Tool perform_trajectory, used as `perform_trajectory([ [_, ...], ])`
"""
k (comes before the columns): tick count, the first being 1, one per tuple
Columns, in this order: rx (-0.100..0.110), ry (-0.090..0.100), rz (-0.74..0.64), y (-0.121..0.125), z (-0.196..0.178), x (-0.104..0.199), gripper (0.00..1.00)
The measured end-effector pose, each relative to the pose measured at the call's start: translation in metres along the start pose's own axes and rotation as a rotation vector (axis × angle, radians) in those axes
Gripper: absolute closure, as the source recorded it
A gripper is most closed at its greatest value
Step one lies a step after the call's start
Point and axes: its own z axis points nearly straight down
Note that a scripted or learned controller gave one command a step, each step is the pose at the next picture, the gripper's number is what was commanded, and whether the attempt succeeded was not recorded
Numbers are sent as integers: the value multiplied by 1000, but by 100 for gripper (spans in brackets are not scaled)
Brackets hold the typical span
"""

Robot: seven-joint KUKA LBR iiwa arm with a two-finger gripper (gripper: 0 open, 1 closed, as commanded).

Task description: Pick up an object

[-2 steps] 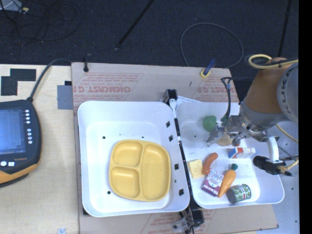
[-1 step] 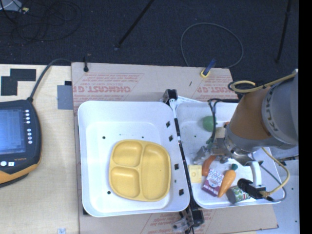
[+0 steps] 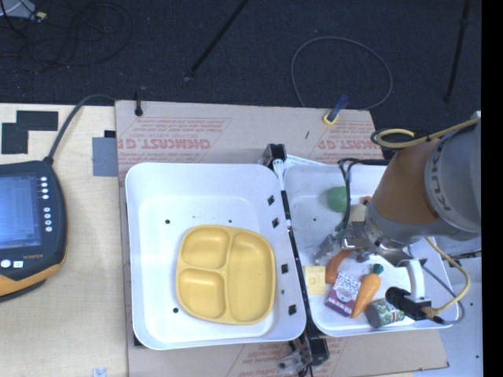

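Note:
My gripper (image 3: 338,251) is low in the right bin (image 3: 440,324), hanging from the grey and orange arm that comes in from the right. Its metal fingers (image 3: 324,252) stand apart, so it is open. They sit just over the upper end of a red-orange sausage-shaped piece (image 3: 335,267). Beside that piece lie a toy carrot (image 3: 365,290), a purple and white packet (image 3: 343,294) and a yellow block (image 3: 314,279). A green ball (image 3: 337,199) rests further back, near the bin's left wall. A small green can (image 3: 383,314) lies at the front.
The left bin (image 3: 149,210) holds a yellow divided plate (image 3: 226,273). A black divider (image 3: 287,234) runs between the bins. Cables and a black part (image 3: 409,298) trail from the arm over the right bin's front. A teach pendant (image 3: 27,222) lies at the far left.

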Motion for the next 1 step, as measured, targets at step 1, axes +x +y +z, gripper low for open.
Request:
perform_trajectory([
  [1,-1,-2,0,3,0,17,0],
])
